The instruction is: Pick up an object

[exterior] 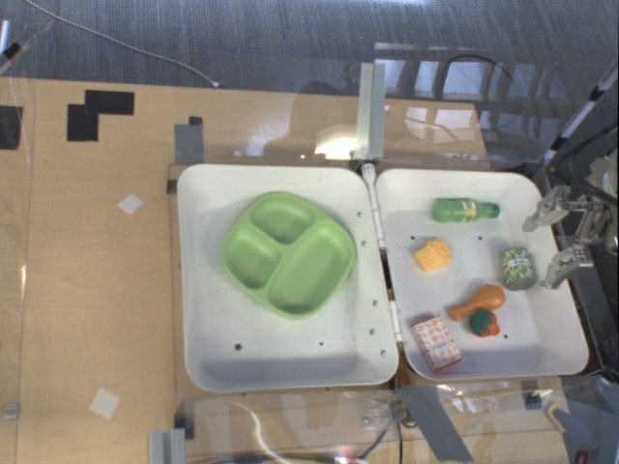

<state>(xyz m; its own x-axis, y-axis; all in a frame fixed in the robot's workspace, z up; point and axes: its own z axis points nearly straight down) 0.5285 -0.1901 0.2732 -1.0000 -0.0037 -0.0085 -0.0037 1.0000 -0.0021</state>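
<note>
- The tool sits at the 3 o'clock edge of the right-hand shallow white bin, its two pale metal fingers spread apart and released, with nothing between them.
- The left-hand shallow white bin holds a light green plastic plate with three compartments, lying flat near the bin's middle.
- In the right bin, a small green plastic bottle with a yellow label lies on its side toward 12 o'clock.
- A yellow toy corn piece lies at about 7 o'clock from the bottle, well apart from it.
- A small round can with a green printed label lies just beside the lower finger of the tool, at 3 o'clock in the bin; whether they touch cannot be told.
- An orange toy drumstick lies at about 7 o'clock from the can, touching a small red-and-green toy at its 5 o'clock side.
- A pink-and-white printed box lies flat toward 7 o'clock in the bin, near the drumstick's thin end.
- Both bins rest side by side on the light wooden bench, which bears black square markers toward 10 o'clock.
</note>
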